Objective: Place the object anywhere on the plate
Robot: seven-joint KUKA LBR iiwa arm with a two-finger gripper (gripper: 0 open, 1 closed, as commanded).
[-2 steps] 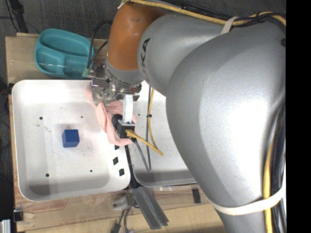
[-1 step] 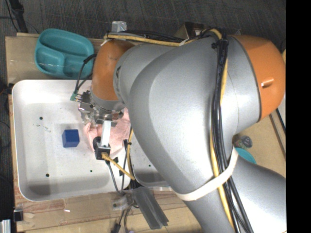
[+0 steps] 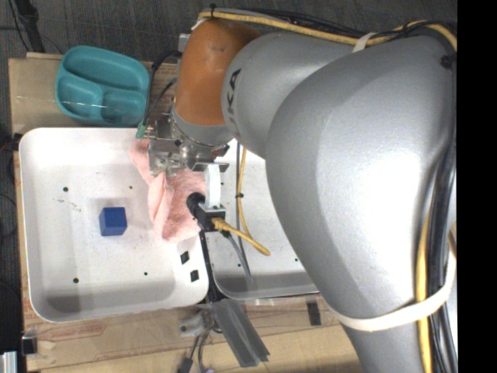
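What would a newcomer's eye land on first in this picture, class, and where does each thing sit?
First, the huge grey arm with its orange band, spreading over the right half of the view and covering much of the right bin. Next, the small blue cube lying alone on the floor of the left bin, and the pink plate at that bin's right side, under the gripper. A teal divided tray sits beyond the left bin's far corner.

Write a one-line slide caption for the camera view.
Grey arm's gripper over a pink plate in the left bin, blue cube nearby.
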